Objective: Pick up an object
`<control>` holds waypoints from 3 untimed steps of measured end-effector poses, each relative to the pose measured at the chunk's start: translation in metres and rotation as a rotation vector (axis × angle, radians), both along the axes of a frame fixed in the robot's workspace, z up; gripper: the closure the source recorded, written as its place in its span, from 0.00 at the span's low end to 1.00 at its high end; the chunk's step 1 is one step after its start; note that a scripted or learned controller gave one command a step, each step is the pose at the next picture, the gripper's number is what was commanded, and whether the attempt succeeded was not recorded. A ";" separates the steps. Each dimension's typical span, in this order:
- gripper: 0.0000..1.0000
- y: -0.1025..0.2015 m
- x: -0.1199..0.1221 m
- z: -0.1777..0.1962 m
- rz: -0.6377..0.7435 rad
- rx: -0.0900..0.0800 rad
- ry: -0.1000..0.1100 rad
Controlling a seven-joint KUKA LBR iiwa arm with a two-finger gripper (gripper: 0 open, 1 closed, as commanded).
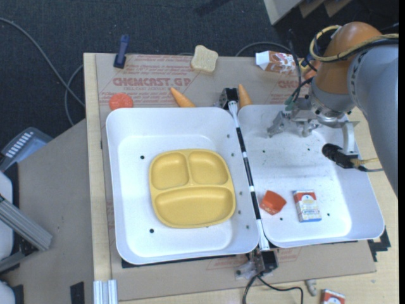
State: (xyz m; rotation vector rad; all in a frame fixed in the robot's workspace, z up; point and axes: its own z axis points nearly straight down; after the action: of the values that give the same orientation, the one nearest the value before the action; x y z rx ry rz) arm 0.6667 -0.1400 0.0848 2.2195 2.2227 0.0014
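The camera view looks down on a brown cardboard sheet (152, 81) printed in red with "CHEMCAST GP"; the smaller lines beneath it are too fine to read. Two shallow white plastic bins sit on it side by side, their rims touching along a dark seam.

The left bin (126, 189) holds a yellow divided plate (191, 187), smooth and rounded, with two small compartments above one wide one.

In the right bin (354, 214), near its front, lie a small orange-red block (273, 202), faceted and matte, and just beside it a small white and red carton (306, 206) with a printed face whose lettering is too small to make out. The two are close but apart.

The gripper (292, 123) hangs over the back part of the right bin, well apart from the block and the carton. Its metal fingers point toward the bin's left and look spread, with nothing between them. The grey arm's orange band (345, 56) is above it, with looped cables; the arm is cut off at the right edge.

Behind the bins, on the cardboard, rest a tan bread-slice toy (204, 58), a carrot-like orange piece (182, 98), a red-orange disc (121, 101), a blue clip (121, 50) and a crumpled white and brown wrapper (276, 61), its print unreadable.
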 end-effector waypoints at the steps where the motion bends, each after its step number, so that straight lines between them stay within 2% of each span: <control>1: 0.00 -0.027 -0.107 -0.001 -0.003 -0.001 0.002; 2: 0.00 -0.081 -0.042 0.149 -0.001 -0.003 -0.004; 3: 0.00 -0.080 -0.077 0.010 0.002 0.006 -0.001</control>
State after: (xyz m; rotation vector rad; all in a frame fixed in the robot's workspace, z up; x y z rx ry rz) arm 0.5896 -0.2197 0.0951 2.2199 2.2275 0.0082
